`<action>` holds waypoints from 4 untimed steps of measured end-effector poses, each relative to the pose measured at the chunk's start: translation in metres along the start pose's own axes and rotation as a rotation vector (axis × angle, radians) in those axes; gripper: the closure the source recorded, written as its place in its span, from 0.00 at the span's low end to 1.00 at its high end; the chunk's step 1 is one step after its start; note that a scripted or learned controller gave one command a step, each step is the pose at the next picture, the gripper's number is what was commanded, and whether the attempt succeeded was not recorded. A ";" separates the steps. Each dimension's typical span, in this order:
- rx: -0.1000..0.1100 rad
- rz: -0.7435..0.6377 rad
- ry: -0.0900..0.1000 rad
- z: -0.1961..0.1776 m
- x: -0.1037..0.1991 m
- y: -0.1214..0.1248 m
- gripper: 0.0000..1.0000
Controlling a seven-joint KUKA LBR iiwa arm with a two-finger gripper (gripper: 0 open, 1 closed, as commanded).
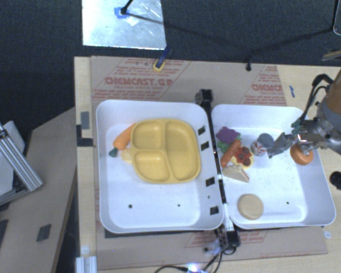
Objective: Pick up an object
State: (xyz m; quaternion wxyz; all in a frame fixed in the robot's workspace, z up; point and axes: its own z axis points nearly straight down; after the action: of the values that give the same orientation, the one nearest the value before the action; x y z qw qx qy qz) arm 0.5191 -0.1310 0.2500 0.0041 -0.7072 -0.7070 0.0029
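My gripper [271, 144] reaches in from the right over the right bin [315, 206], low above its upper middle. A small red and white toy [256, 149] lies right at its tip; whether it is touched is unclear. An orange round toy [302, 155] sits under the wrist by the bin's right wall. Left of the gripper lie purple grapes [228, 134], a small carrot-like piece [231, 151], a pizza-like piece [244, 157] and a pale wedge [237, 173]. A tan round biscuit [250, 206] rests near the front.
The left bin [111, 209] holds a yellow divided plate [161, 151], with an orange carrot [123, 136] against the plate's left side. Black clips run along the ridge between the bins [214, 169]. The grey arm [336, 121] crosses the right bin's right wall.
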 end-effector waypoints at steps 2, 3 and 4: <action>-0.007 -0.001 -0.001 0.046 -0.008 -0.004 0.00; -0.006 -0.001 0.000 0.103 -0.008 -0.014 0.00; -0.011 -0.002 -0.001 0.161 -0.005 -0.005 0.00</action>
State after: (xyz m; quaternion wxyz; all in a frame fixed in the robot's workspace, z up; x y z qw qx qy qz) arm 0.5123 -0.1361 0.0889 -0.0003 -0.7063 -0.7079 -0.0008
